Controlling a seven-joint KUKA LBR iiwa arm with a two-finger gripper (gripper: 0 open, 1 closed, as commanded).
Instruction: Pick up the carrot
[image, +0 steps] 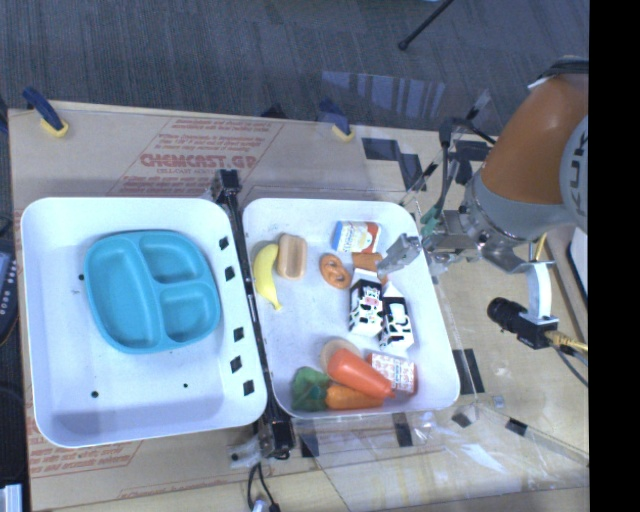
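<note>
The carrot (356, 373) is orange with a green leafy end (309, 388). It lies at the front of the right bin (437, 330), beside a red and white packet (397, 373). A second orange piece (350, 398) sits just in front of it. My gripper (400, 251) hangs over the bin's far right part, near its right wall, well behind the carrot and apart from it. Nothing is seen held in it. The grey and orange arm (530, 150) reaches in from the right.
The right bin also holds a banana (265, 276), a bun (291, 256), a brown cookie (335, 269), a small box (355, 237) and two cow-patterned cartons (379, 313). A blue divided plate (152, 290) lies in the left bin (40, 330).
</note>
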